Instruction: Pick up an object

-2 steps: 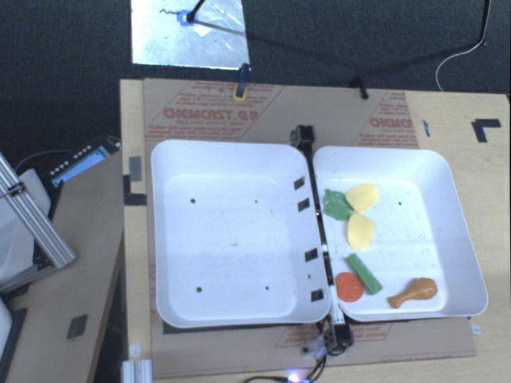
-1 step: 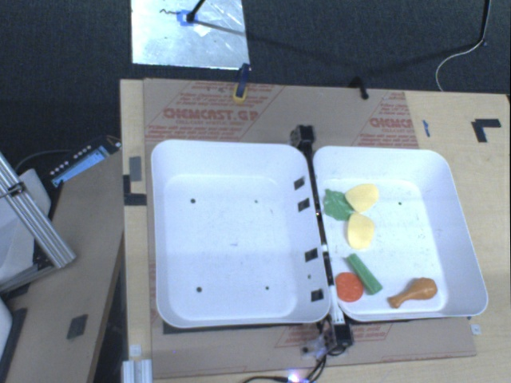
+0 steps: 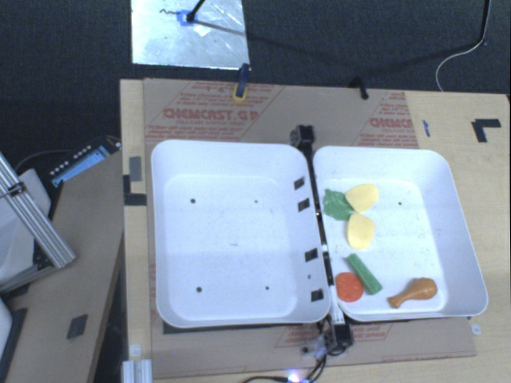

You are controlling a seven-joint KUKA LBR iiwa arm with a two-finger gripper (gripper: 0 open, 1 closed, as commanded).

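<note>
On the bench [image 3: 447,110] we see the left bin [image 3: 231,238], then the right bin [image 3: 431,214], whose left side carries a green leaf [image 3: 336,206], two yellow pieces [image 3: 362,196] [image 3: 360,231], a red disc [image 3: 348,287] touching a green stick [image 3: 364,271], and a brown drumstick [image 3: 413,292] near the front edge. We cannot tell the end effector's state.

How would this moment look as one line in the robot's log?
stage: pick not begun | right bin: yellow pieces, green pieces, red disc, drumstick

The red round toy [image 3: 348,287] lies partly under the green stick-shaped piece [image 3: 364,272] — both too blurred to identify.
</note>
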